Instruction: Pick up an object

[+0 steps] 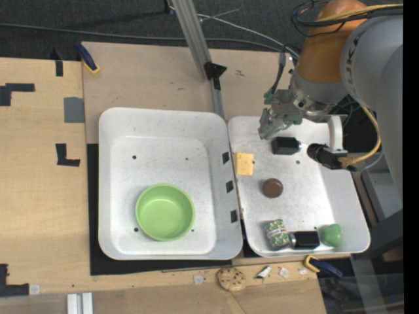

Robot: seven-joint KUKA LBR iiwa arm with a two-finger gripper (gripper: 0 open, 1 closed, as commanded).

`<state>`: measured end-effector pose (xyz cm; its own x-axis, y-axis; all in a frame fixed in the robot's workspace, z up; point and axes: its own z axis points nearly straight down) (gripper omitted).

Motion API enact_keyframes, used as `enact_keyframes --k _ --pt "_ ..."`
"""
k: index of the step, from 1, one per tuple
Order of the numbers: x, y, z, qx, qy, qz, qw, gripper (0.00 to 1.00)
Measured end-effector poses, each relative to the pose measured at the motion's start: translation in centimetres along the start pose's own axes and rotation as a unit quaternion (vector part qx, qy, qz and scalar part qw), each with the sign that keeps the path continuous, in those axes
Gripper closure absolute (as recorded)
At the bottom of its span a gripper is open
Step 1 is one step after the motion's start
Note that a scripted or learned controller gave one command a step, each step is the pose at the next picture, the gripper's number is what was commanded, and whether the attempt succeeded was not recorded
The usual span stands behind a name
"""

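My gripper (pixel 270 127) hangs over the far end of the right bin (pixel 344 195), near its left corner. Just to its right lies a small black block (pixel 285 146), apart from it. A yellow block (pixel 244 163) lies by the bin's left wall. Nearer the middle rests a round brown piece (pixel 272 188). Along the near wall sit a green patterned can (pixel 277 234), a black oblong item (pixel 305 240) and a green rounded object (pixel 332 235). I see nothing held by the gripper.
The left bin (pixel 118 136) holds a green bowl (pixel 165 212). A slanted metal pole (pixel 196 38) runs down to the gap between the bins. A cookie (pixel 230 278) and small scraps lie on the bench in front of the bins.
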<state>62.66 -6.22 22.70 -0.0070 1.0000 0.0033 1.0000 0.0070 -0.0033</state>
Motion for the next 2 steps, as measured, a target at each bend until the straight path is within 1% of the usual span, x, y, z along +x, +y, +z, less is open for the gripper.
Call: enact_keyframes --k 1,2 --pt "5.7 -0.4 1.2 0.002 0.000 0.000 1.0000 1.00" --pt "10.7 -0.3 1.8 0.003 -0.001 0.000 1.0000 1.00"
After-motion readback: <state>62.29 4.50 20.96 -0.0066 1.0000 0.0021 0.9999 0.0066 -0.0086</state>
